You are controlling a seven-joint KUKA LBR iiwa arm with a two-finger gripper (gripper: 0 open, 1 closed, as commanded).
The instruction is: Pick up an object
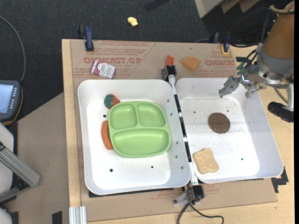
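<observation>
The counter (126,55) was flat brown cardboard carrying two shallow, glossy white bins. The left bin (93,167) held a smooth green divided plate (139,129) with an orange, carrot-like piece (106,135) beside it. In the right bin (259,143) lay a flat brown disc (218,123), like a cookie, and a pale, bumpy cracker shape (206,161). The gripper (239,85) hung over that bin's far edge, jaws spread and holding nothing. A sound pick would probably centre over the disc, then descend straight.

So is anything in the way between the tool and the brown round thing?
No, nothing visible. The tool hangs over the right bin's far side, and bare white floor lies between it and the brown disc.
</observation>
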